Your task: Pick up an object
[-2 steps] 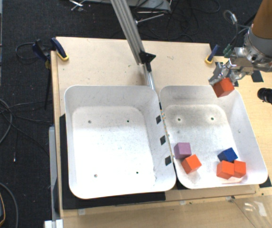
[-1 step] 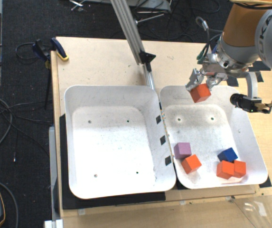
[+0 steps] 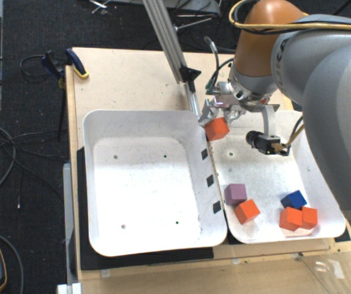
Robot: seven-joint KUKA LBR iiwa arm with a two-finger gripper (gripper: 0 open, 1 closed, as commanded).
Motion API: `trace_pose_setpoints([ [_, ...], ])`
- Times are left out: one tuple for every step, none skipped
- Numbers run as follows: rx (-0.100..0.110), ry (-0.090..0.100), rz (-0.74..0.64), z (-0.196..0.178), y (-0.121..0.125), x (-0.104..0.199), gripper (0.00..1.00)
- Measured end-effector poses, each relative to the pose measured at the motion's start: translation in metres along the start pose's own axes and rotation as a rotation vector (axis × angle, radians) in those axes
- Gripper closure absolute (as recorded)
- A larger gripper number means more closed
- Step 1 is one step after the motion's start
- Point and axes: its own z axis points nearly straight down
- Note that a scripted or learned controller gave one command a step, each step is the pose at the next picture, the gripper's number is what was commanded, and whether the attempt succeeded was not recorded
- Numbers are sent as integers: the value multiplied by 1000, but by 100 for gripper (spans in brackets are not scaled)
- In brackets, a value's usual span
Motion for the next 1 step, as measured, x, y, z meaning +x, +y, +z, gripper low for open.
trace_pose_setpoints([
  [-7,-1,0,-29,-19,52,100],
])
